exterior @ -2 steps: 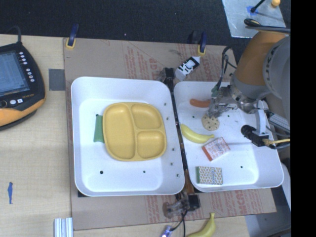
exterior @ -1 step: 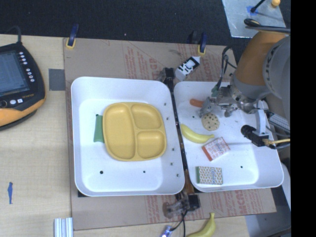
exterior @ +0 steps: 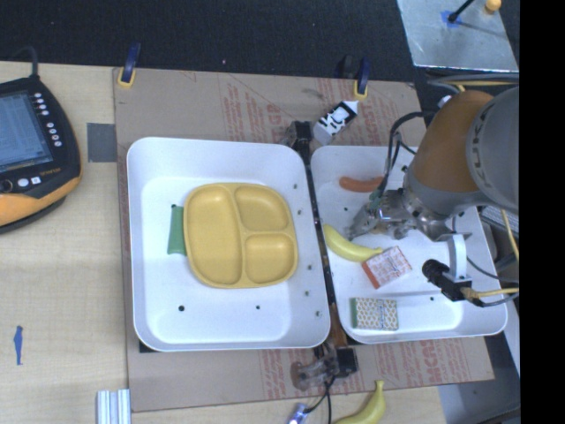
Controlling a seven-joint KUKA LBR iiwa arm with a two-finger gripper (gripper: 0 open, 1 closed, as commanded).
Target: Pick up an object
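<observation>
Camera view: the tool (exterior: 375, 217) hangs low in the right bin (exterior: 481, 325), just above the banana (exterior: 350, 245) (a small red packet (exterior: 387, 267) lies beside it). Its grip state cannot be told. A yellow tray (exterior: 240, 234) fills the left bin (exterior: 154, 307).

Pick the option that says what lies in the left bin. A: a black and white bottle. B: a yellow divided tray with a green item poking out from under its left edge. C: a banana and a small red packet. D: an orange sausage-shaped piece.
B: the yellow divided tray sits in the left bin, with a green item showing at its left edge.
</observation>
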